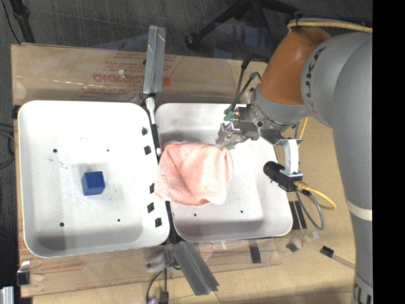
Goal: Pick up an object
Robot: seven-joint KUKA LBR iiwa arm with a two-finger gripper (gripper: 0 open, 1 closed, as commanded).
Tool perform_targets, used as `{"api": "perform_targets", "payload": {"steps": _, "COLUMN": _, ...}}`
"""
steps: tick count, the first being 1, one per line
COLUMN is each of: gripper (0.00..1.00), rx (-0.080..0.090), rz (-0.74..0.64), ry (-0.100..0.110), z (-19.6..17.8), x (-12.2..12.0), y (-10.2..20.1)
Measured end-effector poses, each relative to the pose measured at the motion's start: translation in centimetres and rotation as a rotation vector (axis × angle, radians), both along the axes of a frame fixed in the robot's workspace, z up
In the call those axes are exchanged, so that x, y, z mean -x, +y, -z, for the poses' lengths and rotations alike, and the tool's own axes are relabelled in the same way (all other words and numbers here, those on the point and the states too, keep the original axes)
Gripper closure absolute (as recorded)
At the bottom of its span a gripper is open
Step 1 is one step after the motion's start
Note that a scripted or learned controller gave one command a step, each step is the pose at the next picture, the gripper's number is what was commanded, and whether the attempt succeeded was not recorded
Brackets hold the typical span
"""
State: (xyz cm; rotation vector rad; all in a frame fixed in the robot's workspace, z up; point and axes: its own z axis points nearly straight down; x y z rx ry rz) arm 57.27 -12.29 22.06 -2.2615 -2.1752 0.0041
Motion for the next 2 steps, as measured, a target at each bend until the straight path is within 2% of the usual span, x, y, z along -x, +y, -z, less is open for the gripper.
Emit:
{"api": "perform_targets", "payload": {"steps": 1, "gripper": 1.0, "rx": -0.001, "rz": -0.006, "ry": 0.003, "z": -0.9, "x": 0.0, "y": 0.1}}
{"api": "perform_targets", "payload": {"steps": 2, "gripper": 1.0, "rx": 0.001, "rz": -0.032, "ry": 0.0, "z": 0.7, "x": -7.3, "y": -0.1}}
